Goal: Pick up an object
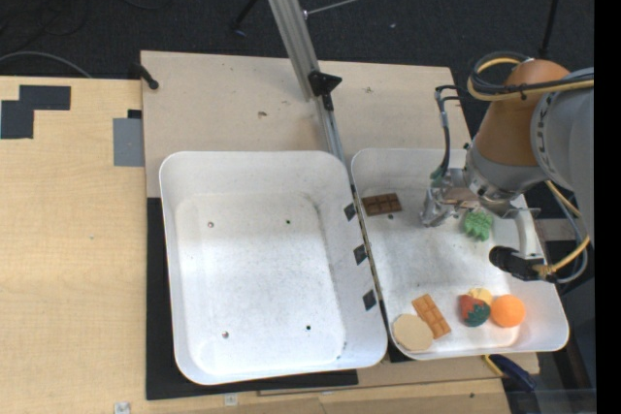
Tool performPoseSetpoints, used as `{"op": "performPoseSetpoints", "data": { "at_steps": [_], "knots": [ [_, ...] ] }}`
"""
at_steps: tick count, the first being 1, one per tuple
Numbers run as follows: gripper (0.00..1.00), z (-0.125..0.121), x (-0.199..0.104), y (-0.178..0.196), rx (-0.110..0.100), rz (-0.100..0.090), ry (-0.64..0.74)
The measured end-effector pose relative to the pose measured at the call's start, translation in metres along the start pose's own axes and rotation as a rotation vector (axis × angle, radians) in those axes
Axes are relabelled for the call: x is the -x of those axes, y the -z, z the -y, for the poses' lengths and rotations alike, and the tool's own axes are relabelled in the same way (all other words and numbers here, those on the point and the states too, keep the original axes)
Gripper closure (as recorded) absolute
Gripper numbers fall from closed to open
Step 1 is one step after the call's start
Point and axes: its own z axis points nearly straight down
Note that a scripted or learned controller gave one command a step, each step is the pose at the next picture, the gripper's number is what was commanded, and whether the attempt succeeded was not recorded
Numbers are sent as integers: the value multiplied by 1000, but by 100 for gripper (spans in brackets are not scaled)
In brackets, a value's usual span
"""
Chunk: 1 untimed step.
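We judge the reach still in hand: our gripper (439, 207) hangs low in the right white bin (412, 247), just left of the green leafy toy (476, 225), and since we cannot tell its state, closing on that toy comes next.

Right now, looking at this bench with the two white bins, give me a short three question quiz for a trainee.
1. True or false: the flat brown chocolate-like bar lies in the left shallow white bin.
2. Which item lies closest to the two-finger gripper: A) round orange ball, B) green leafy toy, C) pale round disc?
3. Fill in: the orange waffle-like rectangle rests beside the pale round ____.

Key: 1 false; 2 B; 3 disc.
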Motion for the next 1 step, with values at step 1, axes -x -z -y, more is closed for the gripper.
{"op": "performPoseSetpoints", "data": {
  "at_steps": [1],
  "knots": [
    [100, 1, -8, 47, 6, 1, 4]
  ]
}}
